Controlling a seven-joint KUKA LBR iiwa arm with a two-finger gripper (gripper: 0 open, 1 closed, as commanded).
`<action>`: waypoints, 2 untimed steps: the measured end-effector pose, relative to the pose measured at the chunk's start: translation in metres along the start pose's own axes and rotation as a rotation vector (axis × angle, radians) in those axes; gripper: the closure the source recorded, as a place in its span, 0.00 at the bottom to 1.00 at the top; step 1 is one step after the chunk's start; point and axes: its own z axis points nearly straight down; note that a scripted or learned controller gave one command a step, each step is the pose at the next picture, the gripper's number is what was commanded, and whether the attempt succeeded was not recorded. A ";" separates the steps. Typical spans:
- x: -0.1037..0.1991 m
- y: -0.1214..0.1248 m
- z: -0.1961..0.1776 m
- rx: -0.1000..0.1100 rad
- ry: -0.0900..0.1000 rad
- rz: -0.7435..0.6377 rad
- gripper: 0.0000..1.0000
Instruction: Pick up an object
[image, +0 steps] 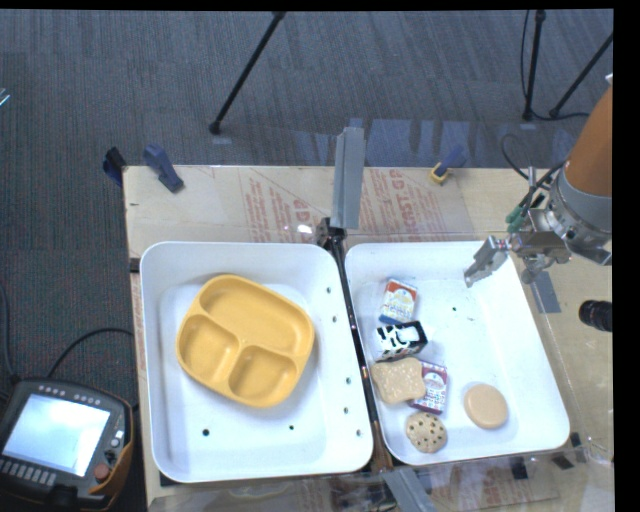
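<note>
Camera view: gripper (497, 262) hangs spread and unladen over the right bin's (540, 340) far edge; black-and-white carton (401, 339) lies mid-bin.

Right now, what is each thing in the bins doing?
Yellow tray: flat in left bin, compartments up.
Small carton: lying in right bin.
Black-and-white carton: lying below it.
Toast: flat, touching red packet.
Cookie: flat, near front wall.
Tan disc: flat, alone.
Gripper: above right bin, holding nothing.
</note>
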 end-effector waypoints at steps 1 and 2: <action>0.053 0.053 0.196 0.000 0.000 0.068 0.00; 0.053 0.053 0.186 0.001 0.001 0.071 1.00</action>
